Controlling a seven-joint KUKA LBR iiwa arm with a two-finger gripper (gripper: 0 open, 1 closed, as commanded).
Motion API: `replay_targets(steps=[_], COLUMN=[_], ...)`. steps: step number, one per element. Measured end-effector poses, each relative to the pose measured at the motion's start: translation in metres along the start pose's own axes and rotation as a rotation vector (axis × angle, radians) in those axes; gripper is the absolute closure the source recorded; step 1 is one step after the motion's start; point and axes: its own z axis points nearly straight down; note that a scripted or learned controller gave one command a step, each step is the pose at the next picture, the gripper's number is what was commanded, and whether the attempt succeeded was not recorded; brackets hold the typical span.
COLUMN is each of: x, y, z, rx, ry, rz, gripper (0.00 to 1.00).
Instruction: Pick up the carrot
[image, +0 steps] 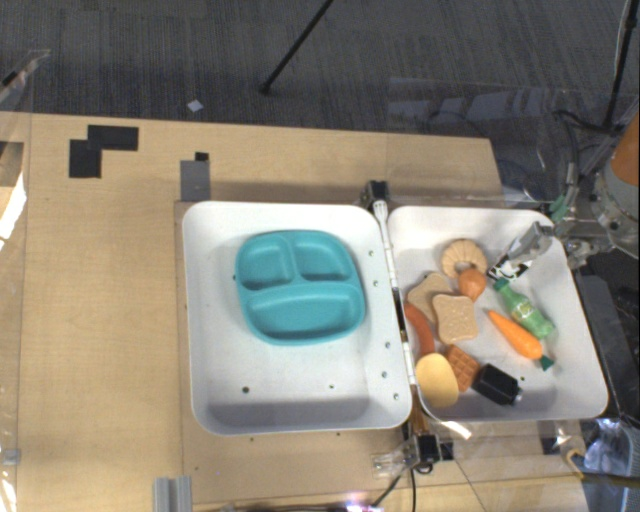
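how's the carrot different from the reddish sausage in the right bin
The carrot is bright orange with a green end; the sausage is darker red, one colour. The carrot tapers to a point; the sausage keeps an even width. The carrot lies toward the bin's right side; the sausage by its left wall, beside a bread slice. Both lie flat in the right bin.

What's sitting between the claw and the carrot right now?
In the camera view, a small green plastic bottle lies at a slant between the claw and the orange toy carrot with a green top, close beside the carrot.
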Motion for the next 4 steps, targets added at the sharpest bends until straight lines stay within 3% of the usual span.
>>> replay_targets(steps=[1, 2, 3, 4], x=[-0.013, 0.054, 0.055, 0.055], y=[-0.003, -0.001, 0.002, 0.002], z=[0.155, 0.159, 0.146, 0.147], rx=[-0.002, -0.006, -0.014, -0.013], ry=[-0.001, 0.001, 0.002, 0.002], rz=[-0.274, -0.215, -0.218, -0.217], gripper=[0.00, 0.00, 1.00, 0.00])
